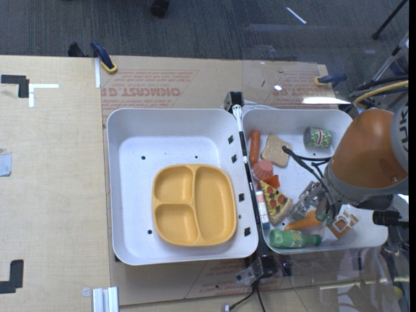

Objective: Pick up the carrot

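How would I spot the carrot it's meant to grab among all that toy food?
Look in the right-hand bin, at its near edge, under the gripper. The carrot is a small orange wedge lying just above the green bottle and right of the pizza slice. It is the only plain orange piece there; the sausage by the dividing wall is redder and lies farther back.

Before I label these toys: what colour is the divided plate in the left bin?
Yellow-orange, plain all over; the camera view shows the plate clearly.
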Tool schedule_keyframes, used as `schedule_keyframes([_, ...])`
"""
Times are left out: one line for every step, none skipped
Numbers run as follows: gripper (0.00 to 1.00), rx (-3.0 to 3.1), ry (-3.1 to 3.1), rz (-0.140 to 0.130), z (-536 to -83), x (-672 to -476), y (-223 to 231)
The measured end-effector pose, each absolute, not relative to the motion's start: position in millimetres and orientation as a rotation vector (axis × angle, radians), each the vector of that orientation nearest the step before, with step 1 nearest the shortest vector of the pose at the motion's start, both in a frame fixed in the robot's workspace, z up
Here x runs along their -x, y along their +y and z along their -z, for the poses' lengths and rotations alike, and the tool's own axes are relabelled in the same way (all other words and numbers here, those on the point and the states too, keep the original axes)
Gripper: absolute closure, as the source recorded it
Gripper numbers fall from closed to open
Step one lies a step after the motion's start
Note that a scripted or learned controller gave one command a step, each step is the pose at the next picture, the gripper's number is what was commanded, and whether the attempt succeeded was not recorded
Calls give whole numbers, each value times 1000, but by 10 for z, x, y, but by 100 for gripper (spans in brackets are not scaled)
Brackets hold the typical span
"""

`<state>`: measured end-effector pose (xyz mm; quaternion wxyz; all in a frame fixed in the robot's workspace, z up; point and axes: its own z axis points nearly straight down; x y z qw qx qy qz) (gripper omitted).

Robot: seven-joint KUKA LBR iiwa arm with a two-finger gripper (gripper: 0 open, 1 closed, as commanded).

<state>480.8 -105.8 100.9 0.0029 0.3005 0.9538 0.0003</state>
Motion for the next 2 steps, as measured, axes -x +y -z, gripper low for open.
schedule_keyframes([100,-1065,2952,-1,-921,-4796,-941])
schedule_keyframes([100,-1063,2946,-3,-1012,-4822,-949])
